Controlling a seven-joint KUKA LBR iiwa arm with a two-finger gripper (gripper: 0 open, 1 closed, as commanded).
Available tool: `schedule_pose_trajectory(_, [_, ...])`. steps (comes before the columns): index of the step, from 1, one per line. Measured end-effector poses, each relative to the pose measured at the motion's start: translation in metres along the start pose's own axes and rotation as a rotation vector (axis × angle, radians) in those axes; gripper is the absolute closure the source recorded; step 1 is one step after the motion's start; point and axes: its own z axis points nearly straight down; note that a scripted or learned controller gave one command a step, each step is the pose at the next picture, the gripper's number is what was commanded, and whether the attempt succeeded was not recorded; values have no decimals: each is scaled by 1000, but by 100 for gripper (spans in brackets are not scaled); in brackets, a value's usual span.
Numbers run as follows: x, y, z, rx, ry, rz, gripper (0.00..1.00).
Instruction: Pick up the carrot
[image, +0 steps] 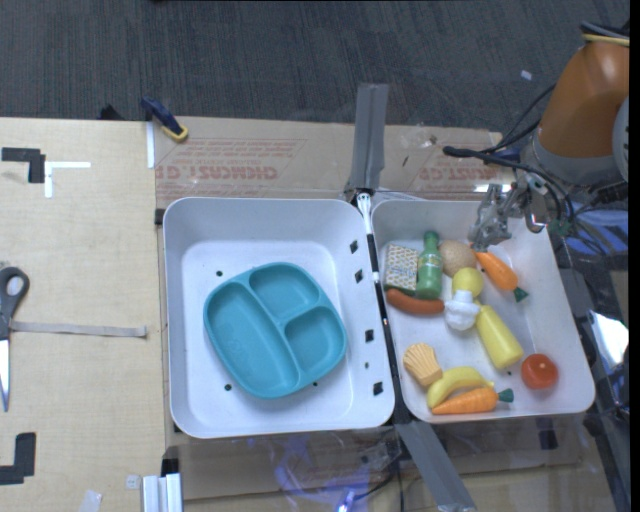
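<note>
Arm (590, 95): reaching in from right side, grey w/ orange band, hanging over far right corner of right bin.
Gripper (487, 232): sitting low over back of right bin, just above/beside upper carrot's blunt end; finger spread not readable at this angle, can't tell if gripping anything; nothing visibly between fingers.
Carrot, upper (497, 271): lying tilted in right bin, near back wall, tip pointing toward near-right; green end at approx lower right. Touching or nearly touching gripper tip, can't tell which.
Carrot, lower (466, 402): lying along near wall of right bin, green top pointing right, tucked just under banana.
Banana (455, 383): curving just above lower carrot, touching it.
Right bin (572, 390): holding all the toy food, crowded.
Green bottle (429, 267): lying approx upright in view, btwn cracker and potato-like piece.
Cracker (401, 265): checkered square, resting against left wall of right bin.
Potato-like piece (458, 257): tan, sitting just left of upper carrot.
Red sausage (414, 302): lying across below bottle.
Yellow bottle (498, 337): tilting mid-bin, right of white piece.
White piece (462, 312): sitting under small yellow lump, identity unclear.
Tomato (539, 371): sitting near right wall, apart from the rest.
Ridged yellow piece (422, 363): lying left of banana.
Left bin (190, 230): holding blue tray.
Blue tray (275, 328): three compartments, lying tilted in mid-bin.
Scissors (8, 330): lying on bench at far left.
</note>
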Motion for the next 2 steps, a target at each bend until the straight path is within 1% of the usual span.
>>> schedule_pose_trajectory(1, [105,-3,-13,0,3,-98,100])
schedule_pose_trajectory(2, [102,-2,-23,1,-2,-100,100])
